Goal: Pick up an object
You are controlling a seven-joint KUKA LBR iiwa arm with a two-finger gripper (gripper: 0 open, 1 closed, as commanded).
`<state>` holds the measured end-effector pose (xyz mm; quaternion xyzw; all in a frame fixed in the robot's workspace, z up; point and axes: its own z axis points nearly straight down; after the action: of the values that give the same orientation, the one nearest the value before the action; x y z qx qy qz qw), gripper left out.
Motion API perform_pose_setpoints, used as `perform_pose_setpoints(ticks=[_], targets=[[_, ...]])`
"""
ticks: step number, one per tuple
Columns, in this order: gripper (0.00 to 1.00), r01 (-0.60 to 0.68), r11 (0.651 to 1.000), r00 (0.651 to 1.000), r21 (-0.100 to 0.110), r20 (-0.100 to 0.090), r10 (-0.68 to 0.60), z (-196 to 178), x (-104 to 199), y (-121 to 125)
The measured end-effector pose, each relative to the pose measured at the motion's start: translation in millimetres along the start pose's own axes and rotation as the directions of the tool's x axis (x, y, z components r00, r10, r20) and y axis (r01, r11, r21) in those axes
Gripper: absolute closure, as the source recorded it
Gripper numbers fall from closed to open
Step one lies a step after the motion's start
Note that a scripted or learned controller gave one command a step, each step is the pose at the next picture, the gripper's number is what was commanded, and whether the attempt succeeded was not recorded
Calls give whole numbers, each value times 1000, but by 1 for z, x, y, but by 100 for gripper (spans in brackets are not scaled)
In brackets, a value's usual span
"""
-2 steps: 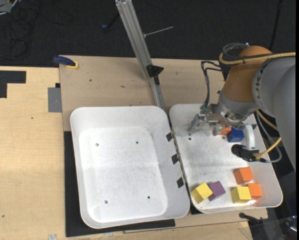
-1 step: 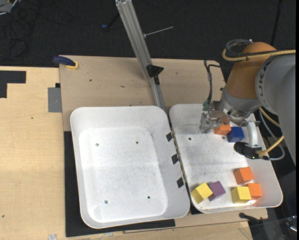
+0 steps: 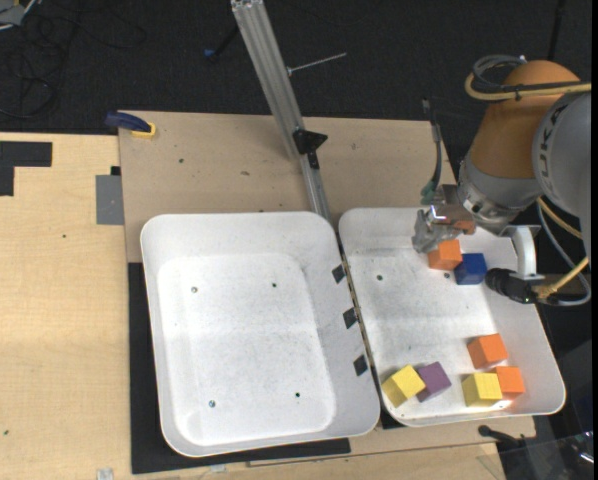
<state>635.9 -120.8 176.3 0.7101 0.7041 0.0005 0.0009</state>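
Observation:
My gripper [image 3: 439, 230] hangs over the far end of the right bin [image 3: 409, 308]. An orange block [image 3: 445, 257] sits directly under its tip, touching or nearly touching it; whether the block is gripped is not visible. A blue block [image 3: 470, 269] lies right beside the orange one, to its right. At the near end of the same bin lie a yellow block [image 3: 404, 383], a purple block [image 3: 435, 377], a second yellow block [image 3: 482, 389] and two more orange blocks [image 3: 487, 349] [image 3: 511, 380].
The left bin [image 3: 169, 268] stands next to the right one, joined by black clips along the shared rim. A slanted aluminium rail [image 3: 274, 83] rises behind the bins. The wooden bench extends to the left.

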Motion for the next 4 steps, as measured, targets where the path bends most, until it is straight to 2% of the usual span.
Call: perform_pose_setpoints(ticks=[1, 2, 4], targets=[[100, 9, 1000, 1000, -3, 0, -9, -63, -1, 4], [100, 11, 1000, 1000, 2, 0, -11, -67, -1, 4], [100, 12, 1000, 1000, 7, -3, -12, -47, 93, 11]])
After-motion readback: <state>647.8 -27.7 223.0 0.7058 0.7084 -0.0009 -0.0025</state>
